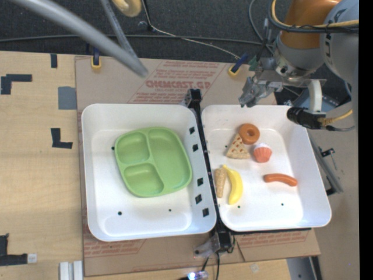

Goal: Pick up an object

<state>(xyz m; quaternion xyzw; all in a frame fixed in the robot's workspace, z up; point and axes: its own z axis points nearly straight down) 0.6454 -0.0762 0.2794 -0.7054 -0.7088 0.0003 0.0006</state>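
Two-finger jaws (pixel 249 98) at far edge of right shallow white bin (pixel 303 212), above rim; spread or pressed together: cannot tell. Nearest target: round brown toy doughnut (pixel 249 133), just below. Descend vertically, centred over doughnut, clear of triangular pizza slice (pixel 237 148).

Left white bin (pixel 93 156): landmark, shallow, resting on a brown cardboard sheet (pixel 175 77) with red print. Green divided plate (pixel 153 161): three compartments, lying inside the landmark bin, toward its far side. Black clips (pixel 198 174): set in a row along the landmark bin's right rim. Yellow clamp (pixel 96 62): beyond the landmark bin's far left corner, at the cardboard's edge. Black tape marks (pixel 58 137): on the wooden bench left of the landmark bin.
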